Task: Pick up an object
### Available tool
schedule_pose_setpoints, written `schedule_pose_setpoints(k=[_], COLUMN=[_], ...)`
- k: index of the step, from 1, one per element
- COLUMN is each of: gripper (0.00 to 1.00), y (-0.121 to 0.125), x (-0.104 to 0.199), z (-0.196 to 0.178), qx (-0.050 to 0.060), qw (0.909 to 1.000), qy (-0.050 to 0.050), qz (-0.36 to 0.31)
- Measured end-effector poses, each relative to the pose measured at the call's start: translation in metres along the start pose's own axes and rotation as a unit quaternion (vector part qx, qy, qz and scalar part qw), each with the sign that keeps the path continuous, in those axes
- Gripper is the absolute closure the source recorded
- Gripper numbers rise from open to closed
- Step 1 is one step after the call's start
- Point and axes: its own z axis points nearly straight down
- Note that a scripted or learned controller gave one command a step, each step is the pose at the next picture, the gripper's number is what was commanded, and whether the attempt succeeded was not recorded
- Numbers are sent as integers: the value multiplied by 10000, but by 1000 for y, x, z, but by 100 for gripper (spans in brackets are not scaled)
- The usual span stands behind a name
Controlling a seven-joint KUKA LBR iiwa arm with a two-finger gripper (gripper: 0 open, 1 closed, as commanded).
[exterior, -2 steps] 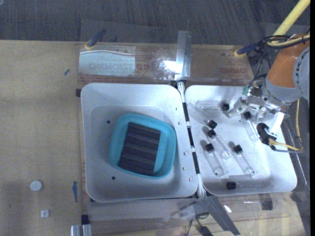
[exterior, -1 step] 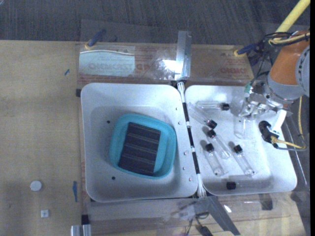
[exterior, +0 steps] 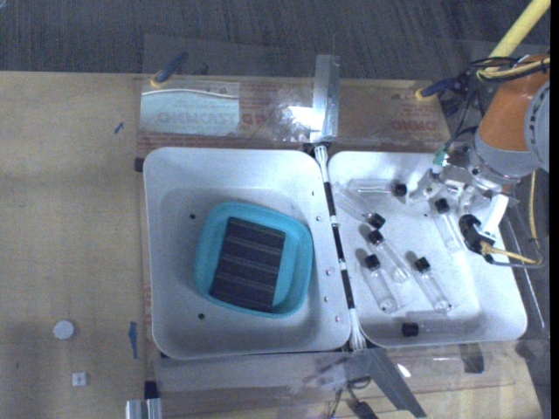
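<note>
Clear vials with black caps are scattered across the floor of the right bin (exterior: 511,308). One vial (exterior: 382,283) lies near the bin's middle, another vial (exterior: 433,285) just to its right, both slanted with caps toward the top of the view. A third capped vial (exterior: 373,225) is seen closer to the divider between the bins, and a fourth vial (exterior: 380,187) lies near the upper wall. A loose black cap (exterior: 409,328) rests near the lower wall, apart from the rest.

The left bin (exterior: 166,234) is occupied by a teal tray (exterior: 208,238), tilted slightly, with a dark ribbed block (exterior: 251,263) seated inside it.

The arm (exterior: 511,116), orange-banded, is positioned over the upper right corner of the right bin. The gripper (exterior: 450,190) is lowered among the vials near the upper wall; whether it is open or closed cannot be told, as the mechanism is confused with glass and white fittings. No object is visibly held.

A labelled plastic bag (exterior: 189,112) is noted on the bench above the left bin.
</note>
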Motion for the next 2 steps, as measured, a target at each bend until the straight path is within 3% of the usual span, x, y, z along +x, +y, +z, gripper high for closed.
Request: schedule_pose_setpoints(k=[1,2], gripper=[0,0], y=[-7,-6], x=[-8,-6], z=[9,10], qx=[-1,9], qw=[10000,10000], qy=[58,41], qz=[-5,-37])
